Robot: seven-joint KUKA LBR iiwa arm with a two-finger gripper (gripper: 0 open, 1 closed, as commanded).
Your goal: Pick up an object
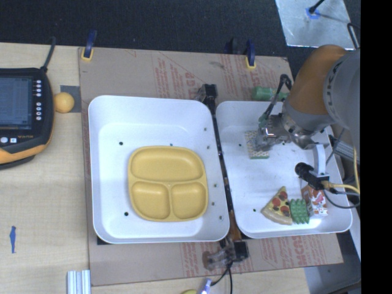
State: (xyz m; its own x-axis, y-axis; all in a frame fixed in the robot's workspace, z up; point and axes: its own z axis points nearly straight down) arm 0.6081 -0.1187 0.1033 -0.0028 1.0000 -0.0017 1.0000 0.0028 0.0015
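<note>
The arm (318, 97) reaches into the right bin (245, 219). Its gripper (264, 135) sits low over a small speckled square pad (257, 147) near the bin's upper left; whether the pincer is wide, narrow or gripping cannot be told. A pizza slice (277, 206), a green block (299, 211) and a small red-and-white item (316, 203) lie together at the lower right. The left bin (110, 115) holds a yellow divided plate (166, 182).
</note>
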